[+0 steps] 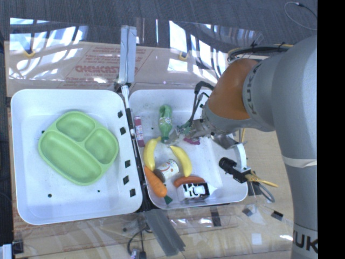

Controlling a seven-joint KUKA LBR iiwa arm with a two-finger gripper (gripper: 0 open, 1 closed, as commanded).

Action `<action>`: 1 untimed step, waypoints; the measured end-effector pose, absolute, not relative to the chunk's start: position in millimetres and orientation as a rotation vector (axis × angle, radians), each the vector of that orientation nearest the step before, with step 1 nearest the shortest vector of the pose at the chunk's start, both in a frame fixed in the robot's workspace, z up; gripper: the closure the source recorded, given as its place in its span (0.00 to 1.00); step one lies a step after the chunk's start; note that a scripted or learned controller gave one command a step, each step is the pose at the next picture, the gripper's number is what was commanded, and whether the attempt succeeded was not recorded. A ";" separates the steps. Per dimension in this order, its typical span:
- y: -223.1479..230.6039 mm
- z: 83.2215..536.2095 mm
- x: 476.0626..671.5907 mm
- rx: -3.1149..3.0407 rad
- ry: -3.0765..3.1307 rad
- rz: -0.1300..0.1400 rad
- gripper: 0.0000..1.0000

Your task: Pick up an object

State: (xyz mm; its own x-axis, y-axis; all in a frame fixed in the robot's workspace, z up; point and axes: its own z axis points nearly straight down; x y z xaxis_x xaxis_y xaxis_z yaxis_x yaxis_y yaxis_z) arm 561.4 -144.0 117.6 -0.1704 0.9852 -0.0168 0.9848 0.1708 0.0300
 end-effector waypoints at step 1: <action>-155.5 91.3 518.6 2.124 2.319 -0.003 0.00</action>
